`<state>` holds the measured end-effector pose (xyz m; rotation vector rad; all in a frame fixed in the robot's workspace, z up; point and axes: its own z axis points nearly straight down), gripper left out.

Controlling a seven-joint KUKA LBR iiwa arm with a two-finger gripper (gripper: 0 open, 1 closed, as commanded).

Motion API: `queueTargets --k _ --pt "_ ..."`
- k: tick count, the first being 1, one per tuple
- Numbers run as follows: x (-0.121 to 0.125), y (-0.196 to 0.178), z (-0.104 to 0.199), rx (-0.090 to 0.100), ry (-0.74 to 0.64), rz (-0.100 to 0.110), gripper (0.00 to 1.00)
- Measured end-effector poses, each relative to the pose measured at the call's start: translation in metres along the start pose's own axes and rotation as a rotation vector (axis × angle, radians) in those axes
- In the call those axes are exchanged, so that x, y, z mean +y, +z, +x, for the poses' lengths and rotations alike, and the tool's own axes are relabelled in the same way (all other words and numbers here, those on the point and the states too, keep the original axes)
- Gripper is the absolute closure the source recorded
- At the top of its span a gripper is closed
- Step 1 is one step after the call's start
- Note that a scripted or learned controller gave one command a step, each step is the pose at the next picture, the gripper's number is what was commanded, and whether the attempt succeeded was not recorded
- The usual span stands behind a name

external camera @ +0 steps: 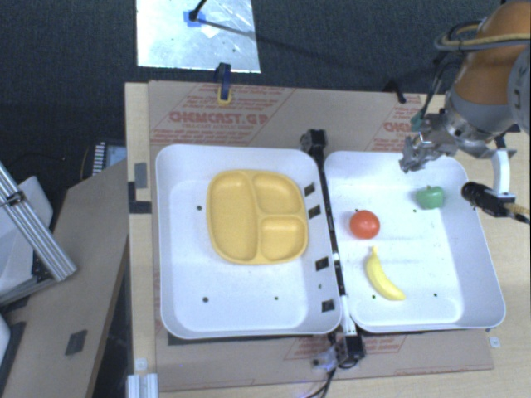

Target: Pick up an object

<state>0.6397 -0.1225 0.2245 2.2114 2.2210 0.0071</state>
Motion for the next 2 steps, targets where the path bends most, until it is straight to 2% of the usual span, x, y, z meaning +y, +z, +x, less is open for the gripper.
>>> queueTargets --k 1,2 --pt "0.001 -0.012 0.0 0.001 0.0 0.004 1.0" --pt "0.0 -0.003 0.048 0.004 -0.005 0.007 1.0"
